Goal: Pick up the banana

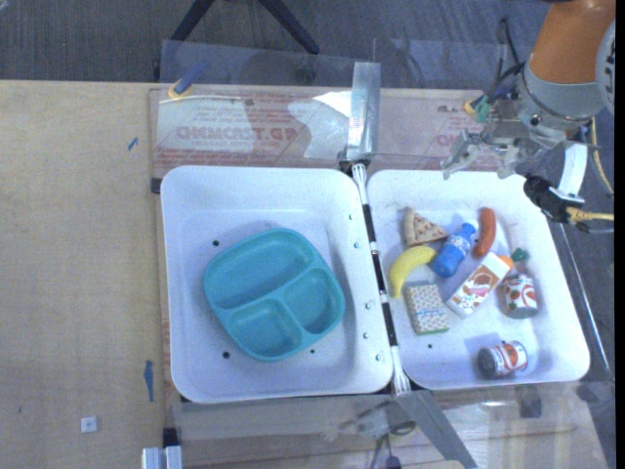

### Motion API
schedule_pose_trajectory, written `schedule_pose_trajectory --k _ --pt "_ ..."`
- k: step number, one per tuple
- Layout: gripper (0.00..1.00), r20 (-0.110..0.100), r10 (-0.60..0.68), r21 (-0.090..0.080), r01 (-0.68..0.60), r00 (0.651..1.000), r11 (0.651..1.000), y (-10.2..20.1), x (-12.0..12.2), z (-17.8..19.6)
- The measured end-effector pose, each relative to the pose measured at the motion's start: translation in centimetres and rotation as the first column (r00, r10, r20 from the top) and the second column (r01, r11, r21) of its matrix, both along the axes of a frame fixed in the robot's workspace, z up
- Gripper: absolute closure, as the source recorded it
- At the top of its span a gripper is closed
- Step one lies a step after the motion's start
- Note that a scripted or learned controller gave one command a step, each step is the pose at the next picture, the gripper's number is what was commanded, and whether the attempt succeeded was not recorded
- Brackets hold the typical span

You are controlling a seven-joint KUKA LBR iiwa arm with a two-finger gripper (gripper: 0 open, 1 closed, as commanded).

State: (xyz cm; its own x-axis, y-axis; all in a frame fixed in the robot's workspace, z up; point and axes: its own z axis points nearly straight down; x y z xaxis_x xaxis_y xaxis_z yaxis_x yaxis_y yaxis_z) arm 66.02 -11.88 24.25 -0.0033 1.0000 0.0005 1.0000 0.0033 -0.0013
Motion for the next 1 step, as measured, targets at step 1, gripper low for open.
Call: schedule_pose_trajectory --k 1 --pt "0.00 -0.003 -0.304 0.000 0.304 0.953 0.953 2.14 -1.94 -7.28"
